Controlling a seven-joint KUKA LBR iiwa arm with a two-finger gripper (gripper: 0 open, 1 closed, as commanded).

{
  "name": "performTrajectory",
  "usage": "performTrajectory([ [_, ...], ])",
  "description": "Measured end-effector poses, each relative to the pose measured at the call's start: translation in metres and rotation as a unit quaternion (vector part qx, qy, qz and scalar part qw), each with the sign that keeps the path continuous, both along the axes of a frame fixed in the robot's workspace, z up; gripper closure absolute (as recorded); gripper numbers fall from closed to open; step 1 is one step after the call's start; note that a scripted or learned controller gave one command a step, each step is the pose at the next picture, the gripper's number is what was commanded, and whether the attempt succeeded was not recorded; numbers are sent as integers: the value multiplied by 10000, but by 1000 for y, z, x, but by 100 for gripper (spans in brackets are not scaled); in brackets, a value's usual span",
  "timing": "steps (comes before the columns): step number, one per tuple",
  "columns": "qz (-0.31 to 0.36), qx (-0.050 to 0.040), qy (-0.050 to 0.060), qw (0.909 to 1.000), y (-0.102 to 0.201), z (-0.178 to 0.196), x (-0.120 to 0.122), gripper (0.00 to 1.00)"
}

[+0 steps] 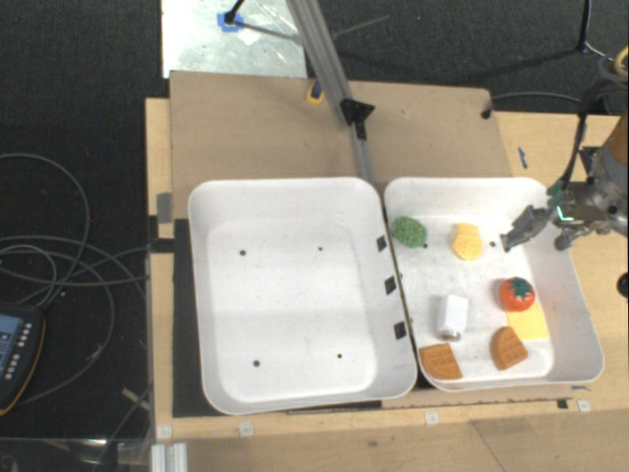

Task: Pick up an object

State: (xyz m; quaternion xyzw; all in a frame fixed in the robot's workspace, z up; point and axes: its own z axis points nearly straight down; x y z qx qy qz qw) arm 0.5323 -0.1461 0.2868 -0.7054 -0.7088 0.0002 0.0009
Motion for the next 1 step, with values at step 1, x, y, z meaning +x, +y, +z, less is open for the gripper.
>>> performTrajectory([
  [1,-7,-5,-18,10000,0,1,1,0],
])
